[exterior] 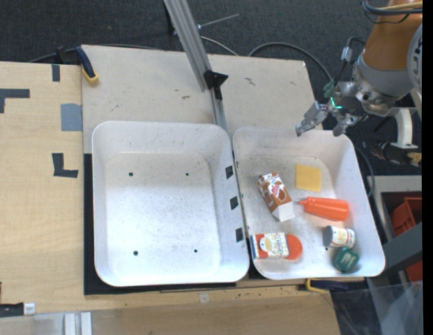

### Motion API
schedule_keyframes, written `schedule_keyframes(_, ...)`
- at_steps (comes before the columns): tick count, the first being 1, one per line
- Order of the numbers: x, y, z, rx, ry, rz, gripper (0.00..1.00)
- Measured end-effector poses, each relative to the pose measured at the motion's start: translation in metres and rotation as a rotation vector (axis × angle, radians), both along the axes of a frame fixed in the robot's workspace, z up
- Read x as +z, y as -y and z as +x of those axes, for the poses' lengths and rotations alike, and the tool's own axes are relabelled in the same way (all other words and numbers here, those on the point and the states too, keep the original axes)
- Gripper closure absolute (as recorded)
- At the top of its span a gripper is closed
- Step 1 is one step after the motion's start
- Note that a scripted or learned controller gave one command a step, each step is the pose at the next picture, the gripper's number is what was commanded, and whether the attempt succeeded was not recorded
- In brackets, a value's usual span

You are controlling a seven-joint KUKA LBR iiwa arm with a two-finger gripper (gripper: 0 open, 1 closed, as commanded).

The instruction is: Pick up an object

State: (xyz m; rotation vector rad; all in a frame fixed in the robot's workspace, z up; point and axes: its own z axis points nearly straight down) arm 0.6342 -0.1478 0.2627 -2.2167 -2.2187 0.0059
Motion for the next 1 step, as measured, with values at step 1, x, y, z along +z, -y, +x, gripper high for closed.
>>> schedule_keyframes(1,0.003,0.0,0.0008,0.002,0.005,-0.002,0.0)
